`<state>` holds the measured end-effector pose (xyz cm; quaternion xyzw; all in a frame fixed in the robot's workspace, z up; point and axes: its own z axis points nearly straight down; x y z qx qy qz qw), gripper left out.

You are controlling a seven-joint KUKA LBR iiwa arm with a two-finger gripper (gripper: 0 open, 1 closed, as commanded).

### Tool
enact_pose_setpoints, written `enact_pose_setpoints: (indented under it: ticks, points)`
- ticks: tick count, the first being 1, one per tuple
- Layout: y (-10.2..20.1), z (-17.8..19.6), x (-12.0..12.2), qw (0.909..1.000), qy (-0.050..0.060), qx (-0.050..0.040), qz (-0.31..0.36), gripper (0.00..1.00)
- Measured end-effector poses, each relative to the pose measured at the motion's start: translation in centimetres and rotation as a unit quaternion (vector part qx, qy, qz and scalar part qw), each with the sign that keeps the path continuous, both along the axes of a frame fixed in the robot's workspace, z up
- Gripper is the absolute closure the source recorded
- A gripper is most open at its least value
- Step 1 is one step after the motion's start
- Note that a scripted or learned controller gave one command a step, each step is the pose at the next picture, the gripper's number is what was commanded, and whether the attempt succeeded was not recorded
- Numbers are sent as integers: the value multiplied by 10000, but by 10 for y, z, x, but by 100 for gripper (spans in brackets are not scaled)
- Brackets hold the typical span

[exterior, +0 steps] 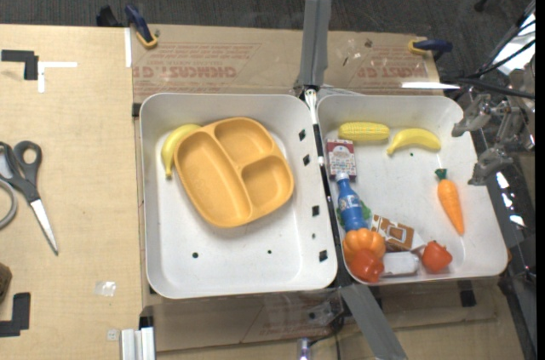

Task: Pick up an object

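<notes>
The carrot [450, 202] is seen lying on the floor of the right bin [400, 205], just below and slightly left of the gripper [492, 137], apart from it, its green top pointing up toward the gripper. Further left of the gripper a banana [415, 140] and a corn cob [364, 131] are lined along the bin's far wall, while a blue bottle [350, 204], an orange pepper [364, 245] and a tomato [436, 257] are gathered lower left. Nothing is held by the gripper at the bin's right rim; how widely it stands cannot be told.

Banana [173, 147] half under plate [234, 171]; scissors [25, 188] cut by left edge.
</notes>
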<state>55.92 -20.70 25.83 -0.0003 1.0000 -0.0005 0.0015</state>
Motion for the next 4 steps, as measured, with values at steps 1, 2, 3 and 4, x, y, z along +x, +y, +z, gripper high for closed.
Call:
enact_pose_setpoints:
  ticks: [1, 2, 3, 4]
  points:
    - [-4, -165, 7, 9990, -7, -3, 442, 0]
    - [-13, -165, 6, 9999, -13, -3, 153, 0]
    - [54, -164, 76, 9999, -21, 1, -99, 0]
    - [2, -165, -12, 10000, -3, 1, 24, 0]
